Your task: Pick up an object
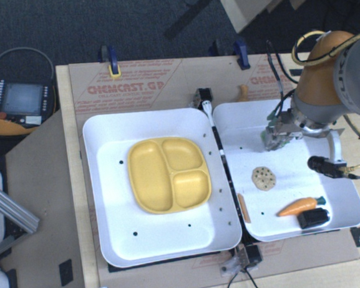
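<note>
Camera view looks down on the brown cardboard-topped counter (161, 76), which carries two shallow white plastic bins side by side; the left white bin (109, 196) spreads toward nine o'clock and holds a yellow three-compartment plastic tray (169, 173) lying flat near its middle; the right white bin (241, 128) sits toward three o'clock, its edge touching the left one along a dark seam. The grey arm with its orange band (324, 77) comes in from two o'clock and bends down over the right bin's upper part; the gripper (278, 136) hangs low at the bin's twelve o'clock area, and whether anything sits in it or how wide it stands I cannot tell. At the bin's five o'clock corner lies an orange toy carrot with a green tip (298, 206), just above a small black block (313, 218) that touches it; a round speckled cookie (264, 178) rests near the bin's centre, below the gripper and apart from it.
</note>
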Available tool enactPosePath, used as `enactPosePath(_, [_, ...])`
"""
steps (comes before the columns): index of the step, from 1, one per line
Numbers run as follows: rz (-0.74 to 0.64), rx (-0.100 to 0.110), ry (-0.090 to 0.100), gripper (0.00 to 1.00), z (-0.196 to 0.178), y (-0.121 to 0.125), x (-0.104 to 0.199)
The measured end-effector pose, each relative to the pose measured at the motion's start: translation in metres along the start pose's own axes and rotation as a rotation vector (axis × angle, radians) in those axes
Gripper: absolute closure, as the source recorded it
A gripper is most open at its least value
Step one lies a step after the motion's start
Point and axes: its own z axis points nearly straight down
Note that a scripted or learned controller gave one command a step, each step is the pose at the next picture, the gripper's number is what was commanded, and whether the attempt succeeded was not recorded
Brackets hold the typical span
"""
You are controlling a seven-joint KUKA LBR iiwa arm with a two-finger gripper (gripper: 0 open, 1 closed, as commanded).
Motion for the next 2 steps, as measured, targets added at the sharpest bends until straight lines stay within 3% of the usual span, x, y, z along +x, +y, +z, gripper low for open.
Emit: enactPosePath(2, [-0.002, -0.007, -0.002, 1.0, -0.11, 0.007, -0.007])
